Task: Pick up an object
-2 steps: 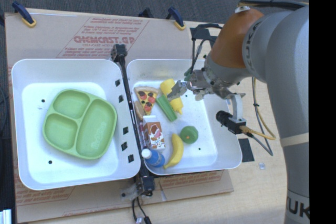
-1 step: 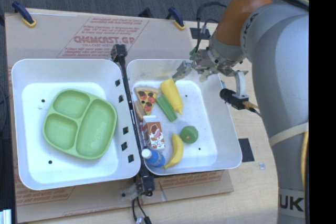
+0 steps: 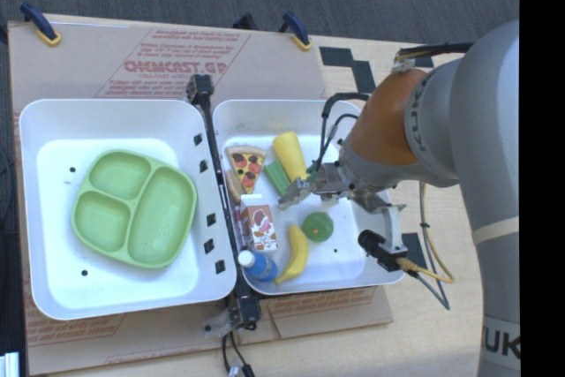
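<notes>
Here the pincer [image 3: 305, 187] hangs low in the right white plastic bin [image 3: 344, 274], its grip impossible to tell. A round green plastic apple [image 3: 318, 227] lies at its five o'clock, a curved yellow banana [image 3: 297, 254] just beyond.

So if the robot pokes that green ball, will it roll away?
Probably, a little. The green ball looks round and smooth, so a nudge could roll it. It likely won't go far: the banana lies close on one side, and the bin wall would stop it.

My left bin [image 3: 35, 216] holds a green three-compartment plastic plate [image 3: 134, 207]. My right bin [image 3: 340, 274] holds a yellow banana [image 3: 298, 253], with a round green fruit [image 3: 319, 227] just right of it.
</notes>
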`<state>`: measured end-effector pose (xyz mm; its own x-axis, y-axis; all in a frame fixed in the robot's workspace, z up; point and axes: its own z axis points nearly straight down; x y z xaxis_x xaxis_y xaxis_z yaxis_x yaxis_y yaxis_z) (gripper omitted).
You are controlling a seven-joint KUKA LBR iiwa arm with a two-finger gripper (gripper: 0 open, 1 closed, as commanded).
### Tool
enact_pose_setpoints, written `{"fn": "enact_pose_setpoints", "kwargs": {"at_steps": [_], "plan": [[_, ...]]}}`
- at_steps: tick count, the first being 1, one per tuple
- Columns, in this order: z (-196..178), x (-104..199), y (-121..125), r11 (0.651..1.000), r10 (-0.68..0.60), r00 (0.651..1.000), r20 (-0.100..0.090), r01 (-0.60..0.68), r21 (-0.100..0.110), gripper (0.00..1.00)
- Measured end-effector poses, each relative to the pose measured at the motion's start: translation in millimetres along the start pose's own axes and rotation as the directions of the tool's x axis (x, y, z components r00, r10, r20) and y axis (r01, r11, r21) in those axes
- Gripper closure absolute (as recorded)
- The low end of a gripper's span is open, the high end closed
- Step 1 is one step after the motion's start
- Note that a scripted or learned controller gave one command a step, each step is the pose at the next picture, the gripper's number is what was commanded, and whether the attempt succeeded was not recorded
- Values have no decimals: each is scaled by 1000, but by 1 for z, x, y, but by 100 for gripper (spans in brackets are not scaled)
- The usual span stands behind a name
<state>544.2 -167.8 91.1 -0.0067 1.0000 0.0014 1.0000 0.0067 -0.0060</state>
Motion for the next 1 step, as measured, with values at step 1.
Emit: {"fn": "enact_pose_setpoints", "kwargs": {"at_steps": [1], "plan": [[-11,0,1,1000,-7,1000,1,7,1,100]]}}
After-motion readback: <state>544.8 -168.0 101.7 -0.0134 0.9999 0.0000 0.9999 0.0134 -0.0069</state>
